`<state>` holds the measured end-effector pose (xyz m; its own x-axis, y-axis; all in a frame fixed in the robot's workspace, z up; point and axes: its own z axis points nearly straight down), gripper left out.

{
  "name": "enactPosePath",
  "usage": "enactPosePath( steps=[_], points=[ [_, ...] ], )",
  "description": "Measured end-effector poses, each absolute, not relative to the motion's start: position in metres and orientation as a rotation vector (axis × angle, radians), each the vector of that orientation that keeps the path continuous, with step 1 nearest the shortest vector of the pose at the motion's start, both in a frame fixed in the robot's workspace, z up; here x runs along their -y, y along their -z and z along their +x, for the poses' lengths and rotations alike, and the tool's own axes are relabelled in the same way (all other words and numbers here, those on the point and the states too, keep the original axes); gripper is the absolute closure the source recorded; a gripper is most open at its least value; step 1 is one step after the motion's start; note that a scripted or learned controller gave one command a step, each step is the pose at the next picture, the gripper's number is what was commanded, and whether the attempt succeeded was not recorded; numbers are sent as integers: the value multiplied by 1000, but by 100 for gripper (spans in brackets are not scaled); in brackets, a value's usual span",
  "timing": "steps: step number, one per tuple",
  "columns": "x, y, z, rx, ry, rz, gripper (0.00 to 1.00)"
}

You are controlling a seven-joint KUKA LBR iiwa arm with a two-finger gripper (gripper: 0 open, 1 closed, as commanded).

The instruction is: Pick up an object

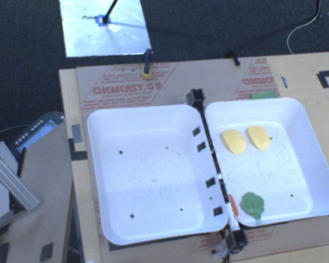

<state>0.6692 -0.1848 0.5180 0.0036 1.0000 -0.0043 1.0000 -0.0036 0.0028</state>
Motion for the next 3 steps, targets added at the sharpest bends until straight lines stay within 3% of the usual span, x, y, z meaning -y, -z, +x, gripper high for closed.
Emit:
enactPosePath(
  steps=[1, 2, 3],
  points=[
    [129, -398, 664, -2237, 7, 2219, 100],
    [127, -546, 668, -2216, -17, 2202, 100],
    [76, -406, 622, -2239, 10, 2221, 100]
  ],
)
